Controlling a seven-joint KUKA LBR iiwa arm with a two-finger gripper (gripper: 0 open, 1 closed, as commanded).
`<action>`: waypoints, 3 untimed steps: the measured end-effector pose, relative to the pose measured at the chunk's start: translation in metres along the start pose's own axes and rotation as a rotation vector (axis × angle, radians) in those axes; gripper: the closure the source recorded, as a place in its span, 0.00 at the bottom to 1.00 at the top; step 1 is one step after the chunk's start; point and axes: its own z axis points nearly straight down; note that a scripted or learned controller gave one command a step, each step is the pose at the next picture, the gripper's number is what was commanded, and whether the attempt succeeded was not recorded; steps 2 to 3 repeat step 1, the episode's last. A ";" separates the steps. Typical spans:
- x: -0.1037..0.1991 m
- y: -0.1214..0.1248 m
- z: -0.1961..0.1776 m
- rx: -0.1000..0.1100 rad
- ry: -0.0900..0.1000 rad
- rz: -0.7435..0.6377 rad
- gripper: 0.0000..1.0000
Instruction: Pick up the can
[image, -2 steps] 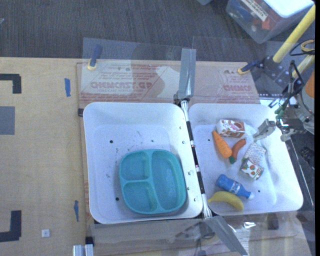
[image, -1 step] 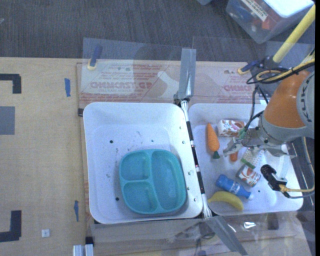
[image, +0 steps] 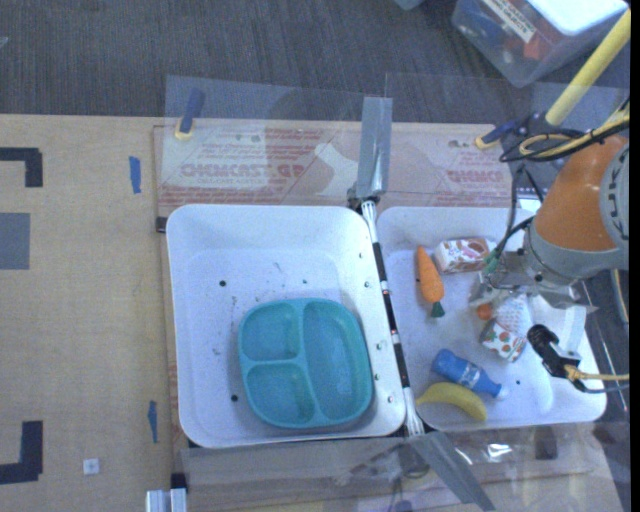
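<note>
The can (image: 506, 336), white with red and orange print, lay on its side in the right bin (image: 450, 330), in the middle of its right half and well in from the near edge. Its long axis ran roughly from the bin's far edge toward its near edge at a slight slant, and its far end pointed up under the claw (image: 498, 292). Which end was the top could not be told.

The claw hung over that far end, at or just above the can. Whether it was spread or pressed together could not be told, and nothing showed the can pinched in it.

A carrot (image: 429, 280) lay near the bin's left wall and a small brown-and-white carton (image: 462, 254) toward the far edge. A blue bottle (image: 466, 374) lay just beyond a banana (image: 452, 401) near the near-left corner.

In the left bin (image: 200, 240), a teal divided plate (image: 305, 363) sat against the near edge.
</note>
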 end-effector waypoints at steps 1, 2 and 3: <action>0.051 0.001 -0.092 0.020 0.007 0.038 1.00; 0.051 0.001 -0.092 0.020 0.007 0.038 1.00; 0.051 0.001 -0.092 0.020 0.007 0.038 1.00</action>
